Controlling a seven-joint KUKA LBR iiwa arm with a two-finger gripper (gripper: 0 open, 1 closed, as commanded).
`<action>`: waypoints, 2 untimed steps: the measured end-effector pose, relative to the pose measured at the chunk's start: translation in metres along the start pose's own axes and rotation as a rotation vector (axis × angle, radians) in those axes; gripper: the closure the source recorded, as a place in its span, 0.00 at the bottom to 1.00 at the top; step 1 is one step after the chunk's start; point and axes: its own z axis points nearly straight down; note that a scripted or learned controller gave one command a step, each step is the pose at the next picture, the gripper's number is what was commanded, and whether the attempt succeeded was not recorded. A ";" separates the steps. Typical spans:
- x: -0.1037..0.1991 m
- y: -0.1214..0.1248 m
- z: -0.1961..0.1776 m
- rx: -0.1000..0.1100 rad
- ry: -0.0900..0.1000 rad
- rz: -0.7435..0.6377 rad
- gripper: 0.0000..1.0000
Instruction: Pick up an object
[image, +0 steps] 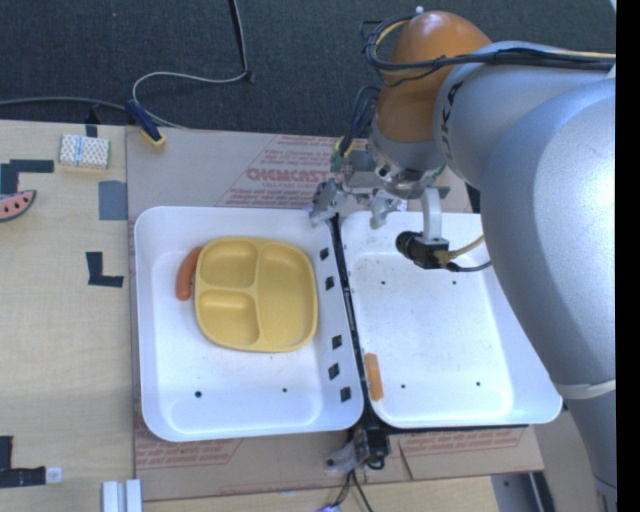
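Note:
A yellow divided plate (255, 295) lies in the left bin (240, 410). An orange sausage-shaped piece (184, 275) rests against the plate's left rim. A small orange stick (372, 377) lies in the right bin (450, 340), near its left wall at the front. My gripper (350, 212) hangs over the back end of the divide between the two bins. It is open, with nothing between its fingers. It is well apart from the plate and from both orange pieces.
The grey arm (560, 200) covers the right bin's back right corner. A black connector with a cable (420, 247) hangs over the right bin's back. A speckled block (84, 151) and a watermelon-slice toy (18, 205) lie on the bench at far left.

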 end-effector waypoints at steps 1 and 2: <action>0.000 0.000 -0.009 0.001 0.000 -0.001 1.00; 0.000 0.000 -0.009 0.001 -0.001 -0.001 0.00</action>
